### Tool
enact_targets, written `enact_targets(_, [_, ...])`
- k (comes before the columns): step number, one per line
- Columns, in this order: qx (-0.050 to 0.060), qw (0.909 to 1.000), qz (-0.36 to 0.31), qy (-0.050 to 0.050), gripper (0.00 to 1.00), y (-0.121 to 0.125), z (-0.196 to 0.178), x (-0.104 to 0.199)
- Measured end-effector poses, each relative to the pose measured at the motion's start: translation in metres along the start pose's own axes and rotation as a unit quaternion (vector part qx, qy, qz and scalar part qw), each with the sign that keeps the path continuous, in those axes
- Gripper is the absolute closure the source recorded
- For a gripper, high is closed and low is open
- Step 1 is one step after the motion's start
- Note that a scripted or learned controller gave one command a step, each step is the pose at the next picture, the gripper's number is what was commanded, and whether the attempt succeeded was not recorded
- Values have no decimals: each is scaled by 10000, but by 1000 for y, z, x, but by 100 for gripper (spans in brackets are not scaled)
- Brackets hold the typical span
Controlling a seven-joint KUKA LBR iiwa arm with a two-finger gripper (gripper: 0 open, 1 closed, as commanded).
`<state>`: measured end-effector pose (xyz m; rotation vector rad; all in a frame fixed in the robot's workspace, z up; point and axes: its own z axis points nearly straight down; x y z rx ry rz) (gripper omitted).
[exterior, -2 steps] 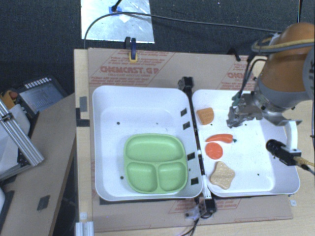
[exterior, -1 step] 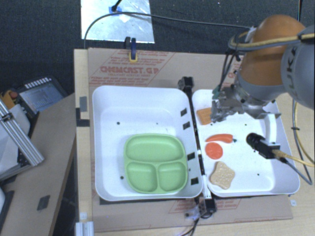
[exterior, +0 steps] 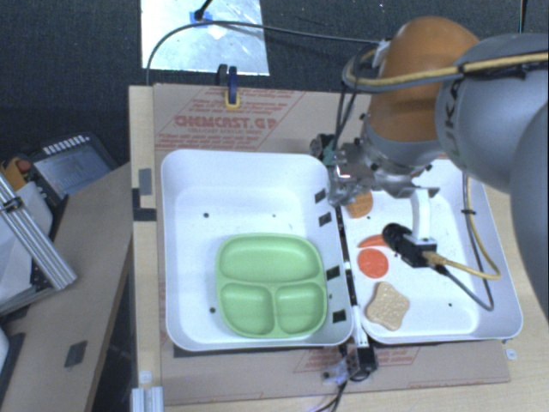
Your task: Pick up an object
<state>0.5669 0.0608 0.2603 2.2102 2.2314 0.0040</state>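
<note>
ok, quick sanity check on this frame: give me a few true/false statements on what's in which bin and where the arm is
1. The green divided plate lies in the left bin. True.
2. The red disc lies in the left bin. False: it is in the right bin.
3. The tan bread-shaped piece lies nearer the camera than the red disc. True.
4. The arm hangs over the green plate. False: it is over the right bin's far end, by the divider.
5. An orange piece shows just below the wrist. True.
</note>
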Motion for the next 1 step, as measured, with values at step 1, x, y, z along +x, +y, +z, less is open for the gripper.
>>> enact_targets(1, [-3,10000,1,1,100,21,6,49])
